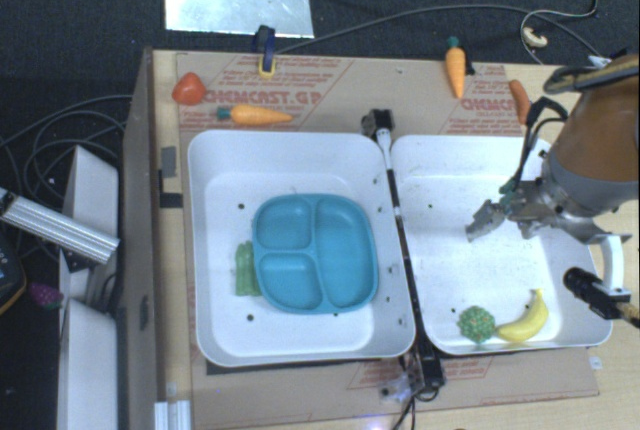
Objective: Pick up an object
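Nothing is yet held; the pincer (487, 219) is seen spread and empty above the right bin (440, 168), well apart from the banana (527, 320) and green piece (477, 323) near its front wall; the pick remains undone.

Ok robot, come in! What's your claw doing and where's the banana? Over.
Gripper low inside right bin, nothing seen between fingers. Banana at bin's near edge, beside green broccoli toy. Path between looks clear.
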### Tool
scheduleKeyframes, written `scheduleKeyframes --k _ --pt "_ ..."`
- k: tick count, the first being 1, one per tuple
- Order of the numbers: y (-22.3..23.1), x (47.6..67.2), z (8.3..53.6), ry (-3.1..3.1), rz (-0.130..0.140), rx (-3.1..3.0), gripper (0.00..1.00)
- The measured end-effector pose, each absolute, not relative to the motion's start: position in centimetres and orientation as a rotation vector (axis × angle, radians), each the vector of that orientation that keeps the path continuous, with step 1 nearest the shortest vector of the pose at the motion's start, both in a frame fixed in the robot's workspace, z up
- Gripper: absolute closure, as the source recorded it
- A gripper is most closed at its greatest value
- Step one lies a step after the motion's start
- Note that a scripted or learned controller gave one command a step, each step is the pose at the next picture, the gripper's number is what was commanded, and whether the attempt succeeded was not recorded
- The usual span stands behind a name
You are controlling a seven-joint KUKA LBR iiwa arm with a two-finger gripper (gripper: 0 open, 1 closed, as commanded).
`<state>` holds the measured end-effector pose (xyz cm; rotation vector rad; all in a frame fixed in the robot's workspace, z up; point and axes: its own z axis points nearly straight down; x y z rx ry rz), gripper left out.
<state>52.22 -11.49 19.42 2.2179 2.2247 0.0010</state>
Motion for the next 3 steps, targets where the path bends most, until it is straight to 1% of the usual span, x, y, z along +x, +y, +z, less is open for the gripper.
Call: scheduleKeyframes --k 1,2,3 --pt "-12.0 56.7 9.5 2.226 -0.002 2.22 0.0" --pt "-12.0 56.9 10.6 2.224 0.002 2.216 1.0" --pt "-12.0 56.9 11.7 2.224 0.004 2.214 1.0"
